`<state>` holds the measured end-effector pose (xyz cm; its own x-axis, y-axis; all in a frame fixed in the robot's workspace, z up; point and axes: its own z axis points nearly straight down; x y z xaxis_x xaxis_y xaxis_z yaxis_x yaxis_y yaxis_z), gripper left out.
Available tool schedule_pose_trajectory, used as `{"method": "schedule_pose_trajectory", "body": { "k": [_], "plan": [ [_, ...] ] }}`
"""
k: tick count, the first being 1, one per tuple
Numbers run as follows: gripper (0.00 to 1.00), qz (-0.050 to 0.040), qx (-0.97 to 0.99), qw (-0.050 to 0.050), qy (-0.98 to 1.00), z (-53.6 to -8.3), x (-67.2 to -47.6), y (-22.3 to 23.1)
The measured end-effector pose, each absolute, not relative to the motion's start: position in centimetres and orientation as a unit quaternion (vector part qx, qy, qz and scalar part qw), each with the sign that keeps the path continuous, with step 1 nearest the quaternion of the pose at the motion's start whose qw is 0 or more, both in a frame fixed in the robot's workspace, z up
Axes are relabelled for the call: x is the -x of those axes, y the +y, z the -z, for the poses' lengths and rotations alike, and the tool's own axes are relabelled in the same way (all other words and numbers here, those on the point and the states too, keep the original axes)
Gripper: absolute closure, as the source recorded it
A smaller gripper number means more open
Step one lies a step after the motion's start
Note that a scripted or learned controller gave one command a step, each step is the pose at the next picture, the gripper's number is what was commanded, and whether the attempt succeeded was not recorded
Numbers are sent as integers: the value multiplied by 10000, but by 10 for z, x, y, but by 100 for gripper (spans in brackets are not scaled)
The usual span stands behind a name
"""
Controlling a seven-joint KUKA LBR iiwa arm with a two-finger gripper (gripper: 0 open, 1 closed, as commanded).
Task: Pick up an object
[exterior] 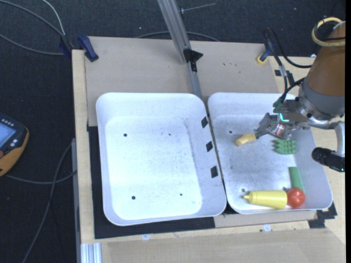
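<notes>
Gripper (267,129) in right bin (249,106), fingers spread, just right of small yellow piece (245,139); its long axis runs left-right, slightly tilted.

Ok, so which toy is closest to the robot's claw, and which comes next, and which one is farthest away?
From the gripper, in the camera view:
1. Small yellow piece, just left of the gripper, in the right bin.
2. Green comb-like toy, just below and to its right. Close to number 1, hard to separate.
3. Yellow bottle, plainly farthest, by the bin's near edge.
</notes>
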<state>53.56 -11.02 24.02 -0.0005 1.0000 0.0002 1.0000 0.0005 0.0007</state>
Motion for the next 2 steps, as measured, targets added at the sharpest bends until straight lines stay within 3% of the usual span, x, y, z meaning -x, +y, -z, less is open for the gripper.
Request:
{"method": "schedule_pose_trajectory", "body": {
  "k": [1,2],
  "plan": [
    [0,-3,-7069,2,7073,-240,-536,-110],
    [0,11,-7071,-15,7071,-195,-527,-110]
  ]
}}
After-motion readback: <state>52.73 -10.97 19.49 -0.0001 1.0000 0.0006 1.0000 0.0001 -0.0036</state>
